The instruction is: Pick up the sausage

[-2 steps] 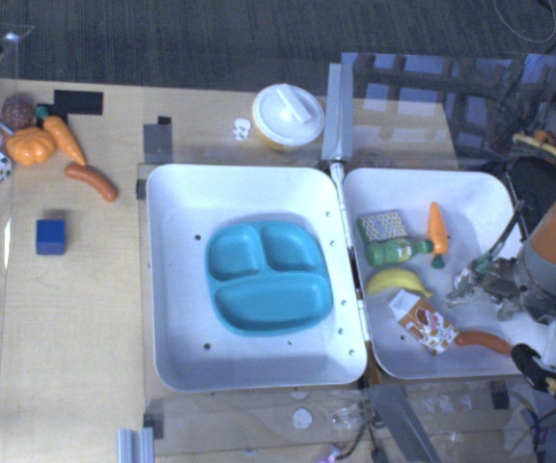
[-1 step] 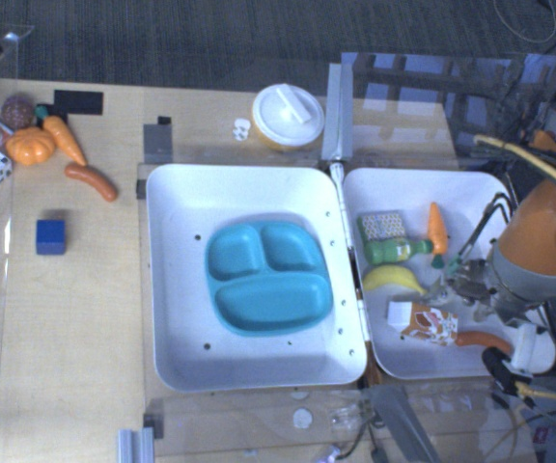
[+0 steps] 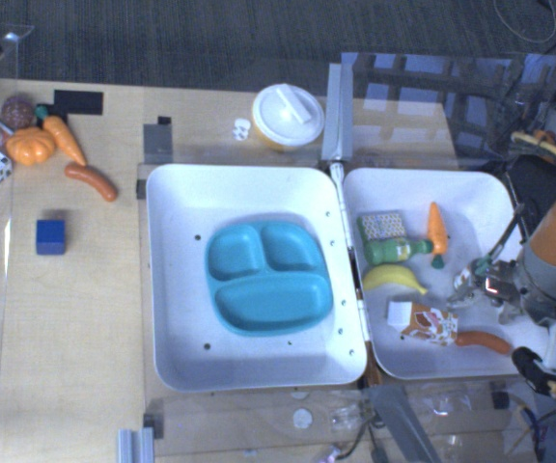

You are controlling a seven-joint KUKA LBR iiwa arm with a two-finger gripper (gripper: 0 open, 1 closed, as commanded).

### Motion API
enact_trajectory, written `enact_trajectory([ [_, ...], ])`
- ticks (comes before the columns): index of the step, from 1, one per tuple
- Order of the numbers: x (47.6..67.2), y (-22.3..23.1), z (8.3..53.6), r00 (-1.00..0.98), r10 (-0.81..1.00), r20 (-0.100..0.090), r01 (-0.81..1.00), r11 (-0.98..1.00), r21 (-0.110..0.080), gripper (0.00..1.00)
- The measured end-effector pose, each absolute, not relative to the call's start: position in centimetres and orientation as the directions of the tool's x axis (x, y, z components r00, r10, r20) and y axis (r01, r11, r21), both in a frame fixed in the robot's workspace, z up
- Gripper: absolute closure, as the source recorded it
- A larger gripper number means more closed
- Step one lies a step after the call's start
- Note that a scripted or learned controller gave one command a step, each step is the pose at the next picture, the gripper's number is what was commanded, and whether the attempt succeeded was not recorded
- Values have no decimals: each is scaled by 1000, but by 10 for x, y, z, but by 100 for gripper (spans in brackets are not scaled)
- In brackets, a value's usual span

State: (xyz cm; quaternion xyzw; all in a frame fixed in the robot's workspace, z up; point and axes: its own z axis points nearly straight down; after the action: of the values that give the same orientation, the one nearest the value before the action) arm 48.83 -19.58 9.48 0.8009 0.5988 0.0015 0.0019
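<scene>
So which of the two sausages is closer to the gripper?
The sausage in the right bin, just below the gripper beside the carton; the other sausage lies far off on the bench.

Pale wooden bench [image 3: 75, 336], dark, perhaps carpeted, floor [image 3: 210, 13]

The wooden bench [image 3: 75, 336] carries two shallow white bins side by side, the left bin [image 3: 177, 287] at centre and the right bin [image 3: 481, 191] toward three o'clock. Toward ten o'clock on the bare wood lie a small pumpkin [image 3: 30, 146], a carrot [image 3: 64, 139], a sausage [image 3: 92, 181] and, nearer nine o'clock, a blue cube [image 3: 51, 236]. At twelve o'clock, just beyond the bins, sits a white-lidded yellow bowl [image 3: 288, 116].
</scene>
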Motion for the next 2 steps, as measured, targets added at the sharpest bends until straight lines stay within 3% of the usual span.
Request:
enact_trajectory([
  [1, 491, -148, 90, 244, 970, -1, 970, -244, 16, 0],
  [2, 491, -200, 89, 193, 981, -1, 981, -193, 13, 0],
])
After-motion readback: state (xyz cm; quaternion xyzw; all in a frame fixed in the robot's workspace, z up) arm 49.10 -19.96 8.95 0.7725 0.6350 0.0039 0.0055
